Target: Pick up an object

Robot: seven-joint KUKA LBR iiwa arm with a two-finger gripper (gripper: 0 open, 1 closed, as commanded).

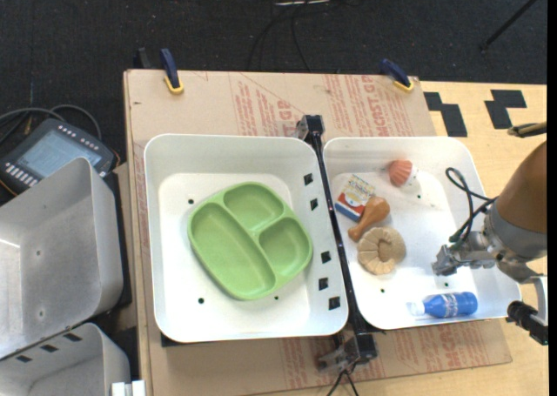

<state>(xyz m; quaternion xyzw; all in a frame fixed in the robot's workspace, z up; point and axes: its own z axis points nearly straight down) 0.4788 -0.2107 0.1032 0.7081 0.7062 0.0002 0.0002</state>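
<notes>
At the left we see a shallow white plastic bin [165, 238] holding a light green divided plastic plate [250, 239] with three compartments, its long axis running from the bin's far-left toward its near-right corner. A black divider bar [329, 229] separates it from the right white bin [461, 168].

In the right bin, near its left wall, lies a small red, white and blue carton [353, 197], touching a brown toy drumstick [370, 216] whose long axis slants from near-left to far-right. Just nearer to us sits a round tan segmented toy [381, 250]. Toward the far edge rests a small orange-pink ridged object [400, 172]. Along the near edge lies a blue and white bottle [450, 305] on its side, its long axis parallel to that edge, with its white end pointing left.

The end effector [454, 258] hangs low over the right part of this bin, above the bottle and apart from it; we cannot tell how far its fingers are spread, and we see nothing held between them.

The bins rest on a counter covered with brown cardboard [226, 107], clamped at the far edge by blue-and-yellow clamps [171, 72]. Dark carpet [70, 29] surrounds it.
</notes>
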